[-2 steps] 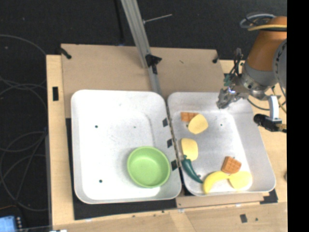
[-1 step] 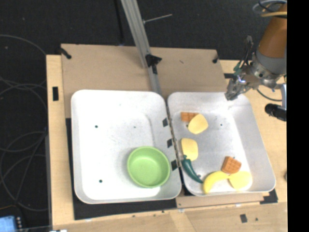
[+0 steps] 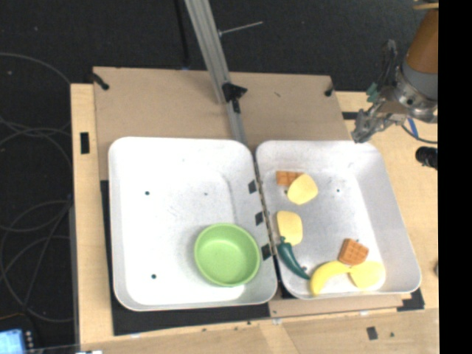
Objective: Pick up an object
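My gripper [image 3: 363, 129] hangs at the far right corner of the right bin [image 3: 383, 190], above its rim, with nothing seen between its fingers. In that bin lie a yellow round piece [image 3: 302, 189] next to an orange waffle piece [image 3: 286, 177], a yellow piece [image 3: 290, 227], a teal curved object [image 3: 290, 261], a yellow banana-like piece [image 3: 327, 275], a yellow slice [image 3: 366, 275] and an orange waffle [image 3: 353, 252]. A green bowl [image 3: 227, 254] sits in the left bin [image 3: 147, 168], near its front right corner.
A grey metal pole [image 3: 210, 50] slants up from between the bins at the back. Brown board [image 3: 221, 102] lies behind the bins. Cables [image 3: 37, 161] run across the dark floor at the left.
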### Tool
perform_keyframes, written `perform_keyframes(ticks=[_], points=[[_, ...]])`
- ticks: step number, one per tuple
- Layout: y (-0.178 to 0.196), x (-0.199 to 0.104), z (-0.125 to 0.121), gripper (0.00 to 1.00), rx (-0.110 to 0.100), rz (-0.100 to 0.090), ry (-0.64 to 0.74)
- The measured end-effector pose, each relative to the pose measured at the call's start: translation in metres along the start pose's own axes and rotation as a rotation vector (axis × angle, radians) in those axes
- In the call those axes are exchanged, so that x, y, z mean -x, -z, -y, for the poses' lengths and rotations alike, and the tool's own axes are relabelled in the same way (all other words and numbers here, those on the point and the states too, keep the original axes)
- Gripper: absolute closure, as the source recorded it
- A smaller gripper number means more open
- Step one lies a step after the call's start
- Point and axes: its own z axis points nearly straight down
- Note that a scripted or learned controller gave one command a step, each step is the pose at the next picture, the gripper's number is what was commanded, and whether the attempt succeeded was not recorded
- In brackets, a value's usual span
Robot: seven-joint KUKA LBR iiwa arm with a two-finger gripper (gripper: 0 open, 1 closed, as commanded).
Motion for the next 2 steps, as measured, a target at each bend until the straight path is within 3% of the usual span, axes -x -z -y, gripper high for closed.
perform_keyframes(ticks=[2], points=[[0.011, -0.095, 0.016, 1.0, -0.005, -0.002, 0.0]])
